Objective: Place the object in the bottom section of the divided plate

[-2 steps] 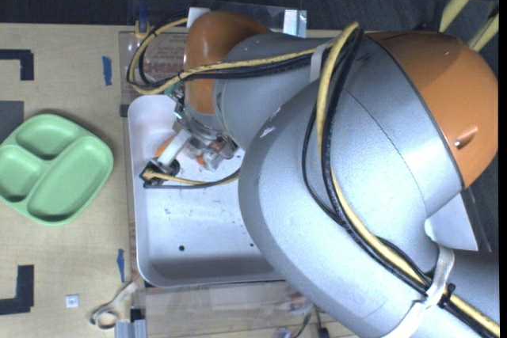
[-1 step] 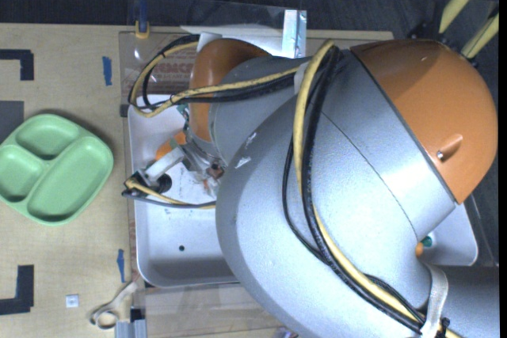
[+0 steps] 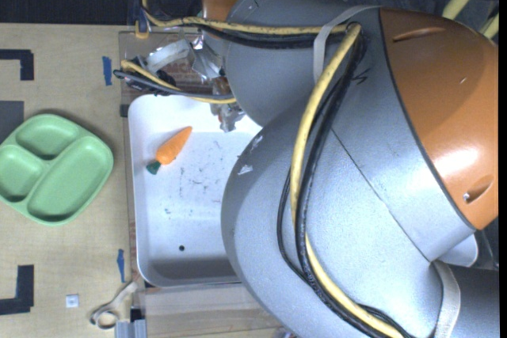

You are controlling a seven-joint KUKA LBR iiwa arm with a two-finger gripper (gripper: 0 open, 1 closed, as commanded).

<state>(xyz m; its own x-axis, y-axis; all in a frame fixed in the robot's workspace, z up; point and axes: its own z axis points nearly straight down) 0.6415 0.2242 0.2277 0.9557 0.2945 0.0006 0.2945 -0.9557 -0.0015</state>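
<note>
A small orange carrot with a green stem end lies in the upper left part of the white bin. The green divided plate sits on the wooden bench left of the bin, with two small sections at its upper left and one large section at its lower right. My gripper hangs at the bin's top edge, a short way right of the carrot and slightly above it, not touching it. Most of the gripper is hidden by the arm.
The bulky grey and orange arm covers the right half of the bin and everything beyond it. Yellow and black cables loop over the bin's top rim. Black tape marks and blue tape bits lie on the bench.
</note>
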